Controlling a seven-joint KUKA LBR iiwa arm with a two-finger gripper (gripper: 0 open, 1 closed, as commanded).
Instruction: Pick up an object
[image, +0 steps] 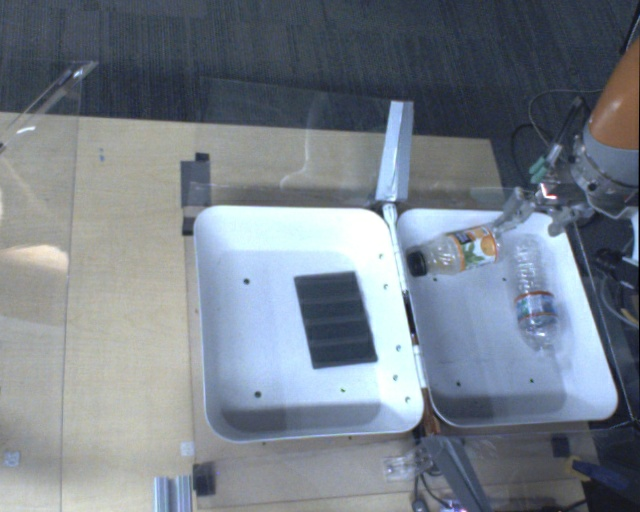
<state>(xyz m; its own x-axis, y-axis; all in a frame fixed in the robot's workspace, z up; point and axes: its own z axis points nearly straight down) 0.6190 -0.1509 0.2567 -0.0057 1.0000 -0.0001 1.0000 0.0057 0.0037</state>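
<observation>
Fingers (522, 207) hung spread and unladen at the right bin's (600, 400) far edge — juice bottle (455, 252) just beside, its long axis running leftward, cap away.

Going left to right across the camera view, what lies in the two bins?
Black ridged block in the left bin → orange-labelled bottle → clear water bottle, both lying in the right bin.

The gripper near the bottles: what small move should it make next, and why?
Probably lower the gripper a little onto the orange-labelled bottle. It hangs at that bottle's base end in the right bin, holding nothing visible; the clear water bottle lies farther off.
</observation>
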